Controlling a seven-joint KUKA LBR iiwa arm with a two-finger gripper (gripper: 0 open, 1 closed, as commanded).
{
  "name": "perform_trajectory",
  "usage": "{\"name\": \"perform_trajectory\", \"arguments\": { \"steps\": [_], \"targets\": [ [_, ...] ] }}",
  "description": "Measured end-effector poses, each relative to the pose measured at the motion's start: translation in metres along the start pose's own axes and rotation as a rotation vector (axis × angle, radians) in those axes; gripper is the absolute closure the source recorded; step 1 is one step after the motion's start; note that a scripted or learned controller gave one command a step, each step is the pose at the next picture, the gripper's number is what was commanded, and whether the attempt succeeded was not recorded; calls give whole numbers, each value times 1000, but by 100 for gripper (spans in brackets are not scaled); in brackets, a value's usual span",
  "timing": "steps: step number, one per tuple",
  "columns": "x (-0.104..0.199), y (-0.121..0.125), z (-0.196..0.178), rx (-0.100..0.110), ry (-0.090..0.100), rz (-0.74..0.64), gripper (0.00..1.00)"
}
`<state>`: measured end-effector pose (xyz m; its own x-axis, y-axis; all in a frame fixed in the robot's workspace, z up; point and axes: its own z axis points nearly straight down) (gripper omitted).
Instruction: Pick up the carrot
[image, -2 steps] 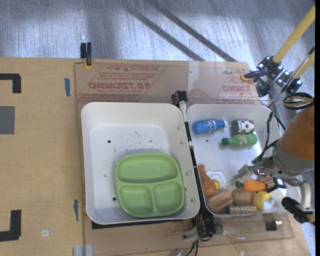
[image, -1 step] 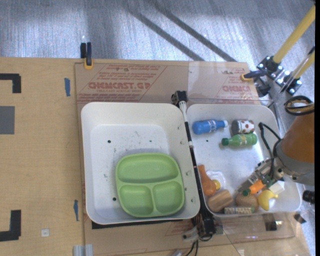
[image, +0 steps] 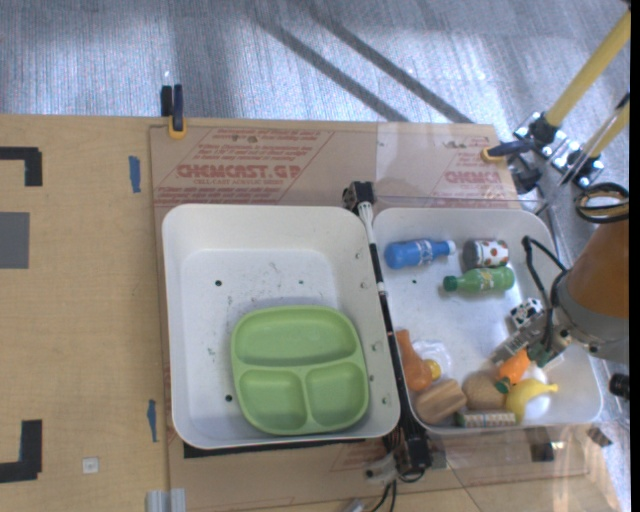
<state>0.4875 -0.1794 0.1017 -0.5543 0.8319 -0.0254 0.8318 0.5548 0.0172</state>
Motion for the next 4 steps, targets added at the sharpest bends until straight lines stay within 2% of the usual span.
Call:
{"name": "perform_trajectory", "arguments": {
  "steps": [1,2,3,4],
  "targets": [
    [58,53,-68,14,19,289,100],
    [57,51,-67,17,19,292,0],
    [7,0,8,15,21,232,0],
    [6,1,-1,11,17,235,100]
  ]
}}
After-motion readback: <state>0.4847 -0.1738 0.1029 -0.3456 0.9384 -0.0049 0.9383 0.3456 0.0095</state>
